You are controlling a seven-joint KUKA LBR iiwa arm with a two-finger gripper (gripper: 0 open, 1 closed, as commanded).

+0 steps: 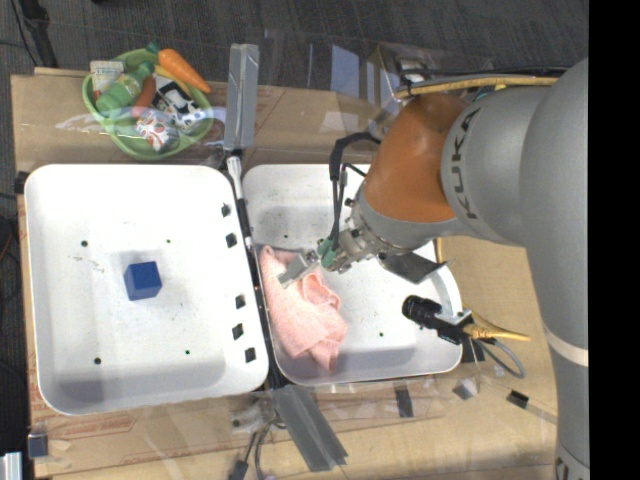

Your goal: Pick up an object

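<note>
crumpled pink cloth [305, 313] lies bunched along the right bin's [400, 363] left wall.

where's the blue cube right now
The blue cube sits alone in the left white bin, left of centre in the camera view, far from the pink cloth in the right bin.

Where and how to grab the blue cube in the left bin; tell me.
Grip the blue cube across two opposite flat sides, coming straight down from above. It sits alone on the left bin's floor, well away from the walls, so its sides look free for the fingers.
</note>
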